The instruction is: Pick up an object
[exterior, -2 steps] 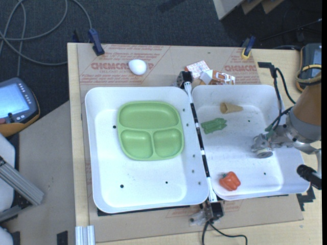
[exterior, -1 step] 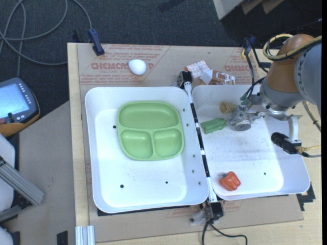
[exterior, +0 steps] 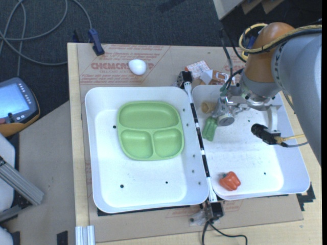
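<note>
Grey carpet and loose cables border the far left, where a small screen (exterior: 15, 102) glows beside the table (exterior: 84, 137), which is topped with brown cardboard. On that cardboard, toward the back, a blue clip (exterior: 95, 41) sits at the left corner and a white egg-shaped thing (exterior: 137, 66) lies behind the left bin (exterior: 102, 188). That bin is shallow and white, and a green divided plate (exterior: 150, 129), one wide compartment at the back and two smaller ones in front, lies in its middle, well clear of the rim. Where the two bins meet, crumpled wrappers (exterior: 204, 73) sit behind the join on the cardboard. The right bin (exterior: 265, 185) holds what I might pick: a small tan lump (exterior: 207, 106) near its back left corner, a green piece (exterior: 209, 128) lying tilted just in front of that, and an orange-red pepper-like thing (exterior: 230, 180) near the bin's front edge, well apart from the other two. My jaws (exterior: 225, 111) hang over the back left part of this bin, just beside the green piece and near the tan lump; from this slant I cannot tell whether they are parted or closed, and I see nothing between them. A black fitting (exterior: 264, 132) with a yellow cable juts out to the right of them. My orange band (exterior: 265, 50) and grey arm (exterior: 304, 70) rise to the right.
</note>
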Motion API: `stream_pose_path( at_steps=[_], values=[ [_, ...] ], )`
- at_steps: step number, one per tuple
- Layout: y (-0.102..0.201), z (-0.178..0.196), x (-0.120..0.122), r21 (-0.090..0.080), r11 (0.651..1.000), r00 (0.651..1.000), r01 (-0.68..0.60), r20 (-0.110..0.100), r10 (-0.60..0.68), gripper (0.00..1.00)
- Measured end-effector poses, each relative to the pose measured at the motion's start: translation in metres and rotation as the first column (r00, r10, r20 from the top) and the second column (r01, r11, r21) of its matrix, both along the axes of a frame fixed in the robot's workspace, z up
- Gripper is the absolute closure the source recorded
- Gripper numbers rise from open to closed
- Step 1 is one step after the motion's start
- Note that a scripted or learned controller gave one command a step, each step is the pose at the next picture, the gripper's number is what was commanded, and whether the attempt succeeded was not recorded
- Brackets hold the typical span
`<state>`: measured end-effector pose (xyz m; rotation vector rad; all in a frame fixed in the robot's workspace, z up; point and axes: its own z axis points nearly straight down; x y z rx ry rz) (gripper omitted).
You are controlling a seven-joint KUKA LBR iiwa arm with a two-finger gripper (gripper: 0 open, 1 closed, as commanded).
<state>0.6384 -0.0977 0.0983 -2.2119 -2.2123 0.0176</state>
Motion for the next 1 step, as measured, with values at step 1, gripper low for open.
stream_pose_path(
  at_steps=[1],
  values=[
    [0.0491,0.0869,-0.0575,0.000,1.000,1.000,-0.002,0.017,0.002,1.00]
  ],
)
